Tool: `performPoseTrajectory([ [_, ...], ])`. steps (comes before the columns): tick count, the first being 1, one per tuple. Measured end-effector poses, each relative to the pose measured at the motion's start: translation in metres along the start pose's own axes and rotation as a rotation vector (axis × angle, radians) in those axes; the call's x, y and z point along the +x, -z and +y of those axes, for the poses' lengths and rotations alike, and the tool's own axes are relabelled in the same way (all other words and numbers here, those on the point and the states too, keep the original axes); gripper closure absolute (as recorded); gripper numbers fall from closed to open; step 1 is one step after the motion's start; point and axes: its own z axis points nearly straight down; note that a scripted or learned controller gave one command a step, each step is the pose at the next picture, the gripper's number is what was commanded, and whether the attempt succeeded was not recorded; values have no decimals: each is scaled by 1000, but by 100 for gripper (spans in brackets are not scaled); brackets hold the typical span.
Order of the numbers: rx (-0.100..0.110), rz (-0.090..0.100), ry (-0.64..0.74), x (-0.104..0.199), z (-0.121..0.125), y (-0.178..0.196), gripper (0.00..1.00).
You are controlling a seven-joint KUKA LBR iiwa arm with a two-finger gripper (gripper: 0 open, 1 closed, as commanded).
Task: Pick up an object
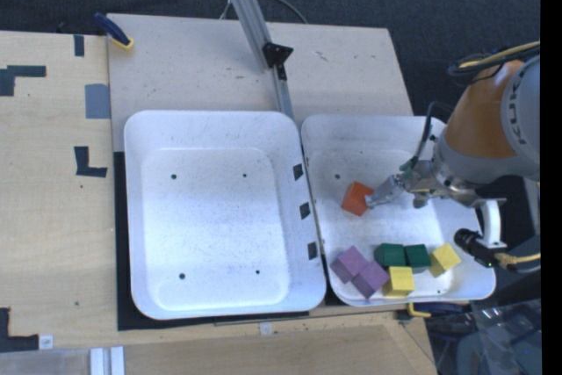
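The gripper (376,197) sits low in the right bin (369,136), its tip right against the orange block (356,198), and it looks to be pinching one edge, though that's hard to confirm. Purple blocks (360,269), green blocks (402,256) and yellow blocks (401,279) cluster along the bin's near edge.

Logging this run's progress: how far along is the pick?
Done: the claw has reached into the right bin, right beside the orange block. In hand: nothing visibly gripped; the block looks to rest on the bin floor. Left: grasp and lift. The other blocks lie untouched along the near edge.
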Motion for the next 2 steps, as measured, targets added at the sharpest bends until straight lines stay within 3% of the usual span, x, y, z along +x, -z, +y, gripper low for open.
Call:
performPoseTrajectory([
  [1, -5, -1, 3, 28, -48, 83, 0],
  [2, 1, -2, 0, 3, -54, -33, 0],
])
